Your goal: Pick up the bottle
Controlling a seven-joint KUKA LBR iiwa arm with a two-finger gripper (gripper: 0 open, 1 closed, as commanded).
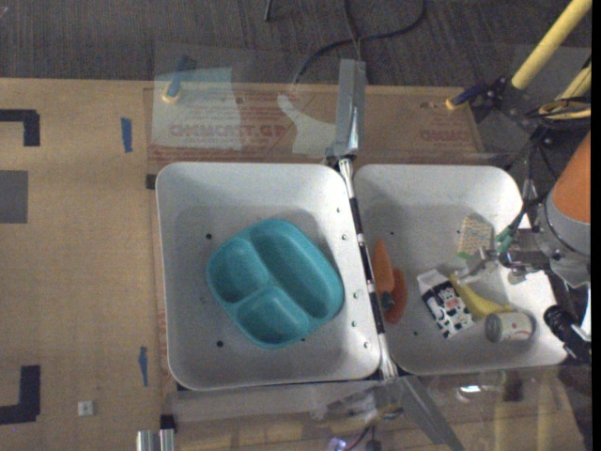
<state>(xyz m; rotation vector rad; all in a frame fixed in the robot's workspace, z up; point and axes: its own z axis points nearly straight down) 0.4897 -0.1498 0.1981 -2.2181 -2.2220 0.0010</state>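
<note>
Gripper (496, 252) low over the right bin (423, 191), near its right wall.
Whether its jaws are open or closed is unclear. The bottle (508, 326) lies on its side near the bin's front right corner, beside 1 yellow banana (477, 297).

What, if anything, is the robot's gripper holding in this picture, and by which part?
It cannot be told. The gripper sits low in the right bin, close above the yellow banana, but no object shows clearly in its grasp.
</note>
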